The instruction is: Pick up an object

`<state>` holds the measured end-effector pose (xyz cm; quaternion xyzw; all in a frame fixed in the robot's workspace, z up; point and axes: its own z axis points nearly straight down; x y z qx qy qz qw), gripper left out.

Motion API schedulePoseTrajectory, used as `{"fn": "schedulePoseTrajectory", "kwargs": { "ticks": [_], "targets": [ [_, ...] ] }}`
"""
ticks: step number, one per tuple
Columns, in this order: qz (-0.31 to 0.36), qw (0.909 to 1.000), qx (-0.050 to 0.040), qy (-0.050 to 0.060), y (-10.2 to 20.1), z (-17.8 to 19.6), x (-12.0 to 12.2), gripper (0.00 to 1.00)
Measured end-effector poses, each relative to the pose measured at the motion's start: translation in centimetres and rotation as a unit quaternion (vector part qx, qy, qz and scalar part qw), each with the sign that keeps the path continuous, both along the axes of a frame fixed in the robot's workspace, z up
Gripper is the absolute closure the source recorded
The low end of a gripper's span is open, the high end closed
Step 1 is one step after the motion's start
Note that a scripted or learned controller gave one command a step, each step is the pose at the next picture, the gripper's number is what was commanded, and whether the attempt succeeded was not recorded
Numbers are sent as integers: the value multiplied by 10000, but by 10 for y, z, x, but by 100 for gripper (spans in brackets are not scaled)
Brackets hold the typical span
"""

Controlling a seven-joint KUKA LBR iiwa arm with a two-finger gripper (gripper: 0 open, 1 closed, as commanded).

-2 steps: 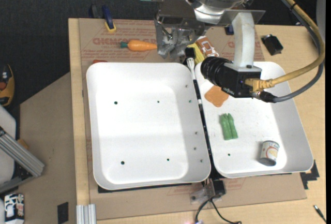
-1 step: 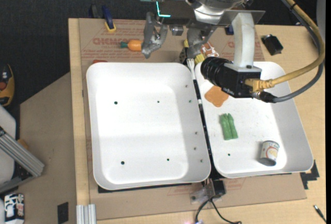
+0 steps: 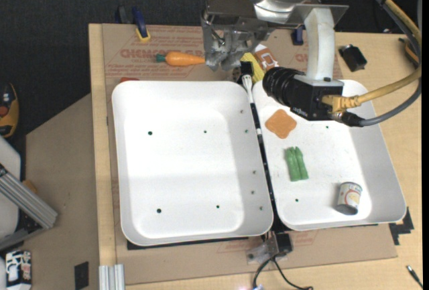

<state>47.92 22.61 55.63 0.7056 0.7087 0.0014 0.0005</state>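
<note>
Here, claw (image 3: 224, 47) grip unclear, beyond bins, carrot (image 3: 182, 59) just left of it.

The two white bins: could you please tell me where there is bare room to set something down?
The left bin is bare from rim to rim. In the right bin, the orange piece, green piece and small can sit apart; free floor lies between can and green piece. The far corner is crowded by the gripper.
</note>
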Motion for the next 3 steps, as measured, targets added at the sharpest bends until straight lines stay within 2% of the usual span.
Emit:
{"fn": "schedulePoseTrajectory", "kwargs": {
  "ticks": [1, 2, 3],
  "targets": [
    [-2, 10000, -2, 8, 0, -1, 0, 0],
    [4, 10000, 7, -10, 1, 10, 0, 100],
    [3, 10000, 3, -3, 1, 10, 0, 0]
  ]
}}
